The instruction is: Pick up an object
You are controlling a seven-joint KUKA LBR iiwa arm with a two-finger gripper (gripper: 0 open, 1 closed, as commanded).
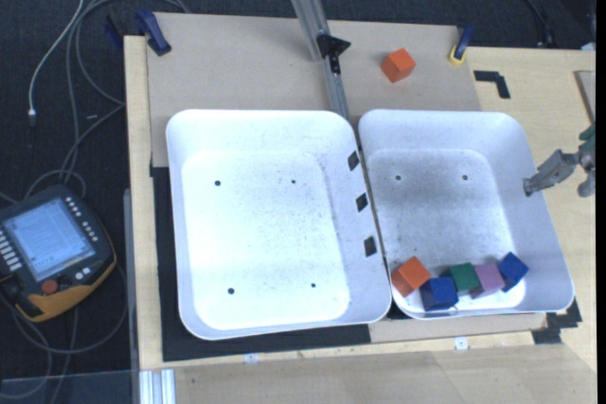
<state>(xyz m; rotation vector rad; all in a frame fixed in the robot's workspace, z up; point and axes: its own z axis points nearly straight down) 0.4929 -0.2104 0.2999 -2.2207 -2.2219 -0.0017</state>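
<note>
The tool [554, 173] sits at the right bin's [530, 156] right rim; finger spread cannot be determined. Five blocks [461, 279] line that bin's near edge.

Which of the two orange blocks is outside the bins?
The orange block on the board, lying behind the right bin on bare wood. The other orange block sits inside that bin at its front edge, leftmost in the row of coloured blocks.

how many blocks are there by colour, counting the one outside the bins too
orange: 2, one in the right bin, one on the bench board
blue: 2
green: 1
pink: 1
total: 6
</note>
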